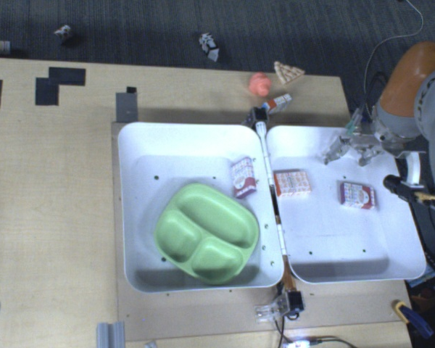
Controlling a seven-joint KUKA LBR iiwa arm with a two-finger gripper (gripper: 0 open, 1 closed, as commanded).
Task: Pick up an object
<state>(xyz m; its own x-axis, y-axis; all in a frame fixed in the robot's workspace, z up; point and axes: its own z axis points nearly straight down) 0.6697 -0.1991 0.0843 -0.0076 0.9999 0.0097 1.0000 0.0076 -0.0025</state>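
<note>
The left white bin (134, 194) holds a pale green plastic divided plate (206, 230), lying tilted across its lower half, and a small red-and-white packet (243, 177) leaning near the right wall. The right white bin (348, 263) holds two more flat red-and-white packets: one (291, 183) close to the dividing wall, the other (357, 194) further right. Beyond the bins, on the wooden bench (51, 194), lie an orange ball (259, 85), a tan wedge-shaped piece (288, 72) and a small red-and-white tube (278, 104).

The grey arm (413, 96) with its orange band reaches in from the right. Its two-finger gripper (351, 151) hangs over the right bin's upper right corner, fingers spread apart with nothing between them, well apart from both packets below it.
</note>
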